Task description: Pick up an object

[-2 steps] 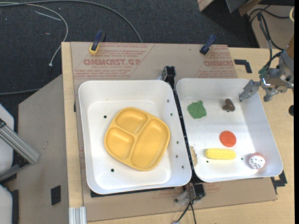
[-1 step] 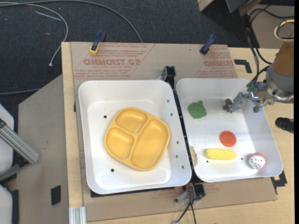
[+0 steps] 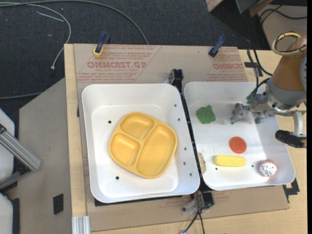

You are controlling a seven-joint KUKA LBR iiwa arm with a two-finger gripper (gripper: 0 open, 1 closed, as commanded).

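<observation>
The right bin holds a green leafy toy at its back left and a flat red disc in the middle. A yellow corn cob lies near the front, and a small white speckled ball sits in the front right corner. My gripper hangs over the back of this bin, a short way right of the green toy and behind the red disc. It touches none of them, and nothing shows in its grasp.
A yellow three-part plate lies in the left bin. The grey arm with its orange band enters over the right bin's far right side. Clamps hold the bins at the middle divider.
</observation>
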